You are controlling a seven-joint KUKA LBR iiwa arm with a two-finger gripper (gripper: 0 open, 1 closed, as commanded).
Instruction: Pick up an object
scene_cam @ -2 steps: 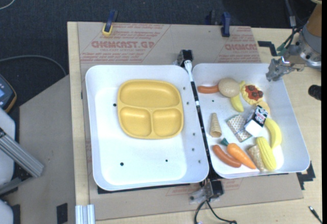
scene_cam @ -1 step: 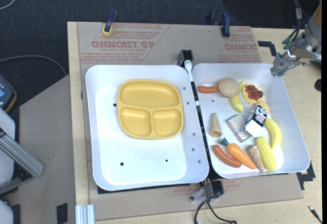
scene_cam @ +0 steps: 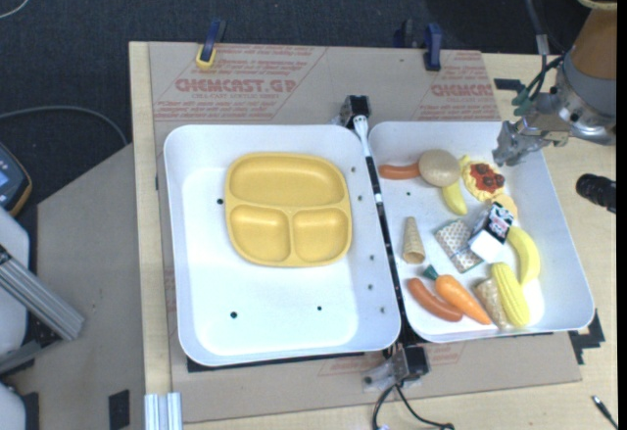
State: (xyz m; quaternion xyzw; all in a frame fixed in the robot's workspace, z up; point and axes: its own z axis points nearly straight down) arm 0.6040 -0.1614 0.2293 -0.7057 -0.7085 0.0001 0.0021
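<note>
My gripper [scene_cam: 513, 146] hangs over the far right part of the right bin [scene_cam: 560, 208], just above and right of a pizza slice [scene_cam: 483, 179]. Nothing shows between its fingers. Toy food crowds that bin: a beige bun [scene_cam: 439, 167], a sausage [scene_cam: 398, 171], a small banana [scene_cam: 454, 200], an ice-cream cone [scene_cam: 413, 240], a cracker [scene_cam: 455, 243], a black-and-white box [scene_cam: 493, 228], a yellow banana [scene_cam: 525, 255], corn [scene_cam: 510, 295], a carrot [scene_cam: 460, 298] and a red sausage [scene_cam: 430, 301].
The left bin [scene_cam: 191, 252] holds a yellow divided tray [scene_cam: 288, 208]. Both bins sit on a cardboard sheet [scene_cam: 294, 80] held by clamps at the back. Cables and dark floor lie beyond the bench.
</note>
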